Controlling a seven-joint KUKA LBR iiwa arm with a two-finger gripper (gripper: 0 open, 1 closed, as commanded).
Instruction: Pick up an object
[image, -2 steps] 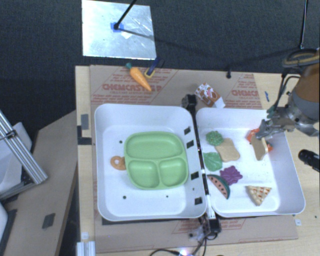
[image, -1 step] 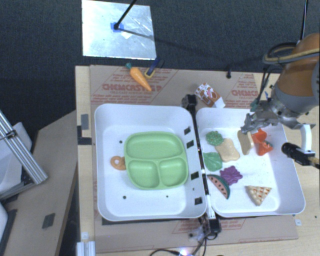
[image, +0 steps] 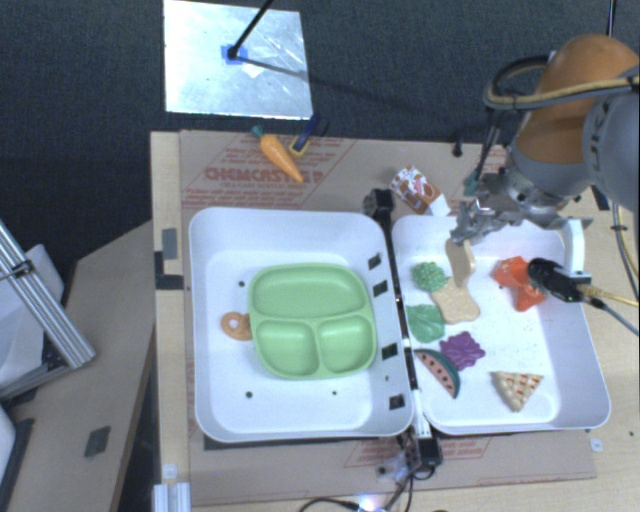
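While poising the gripper (image: 463, 240) just behind the tan cracker (image: 458, 303) in the right bin (image: 585, 395), grip impossible to tell as clenched or released, risking pinching the crowding green broccoli (image: 430, 276) left of that cracker, or skidding off its flat top and lifting nothing.

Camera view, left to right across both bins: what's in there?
Pretzel → green divided plate → watermelon slice → purple grapes → pizza slice

Grey arm (image: 570, 120) from the right, tool (image: 462, 238) downward.
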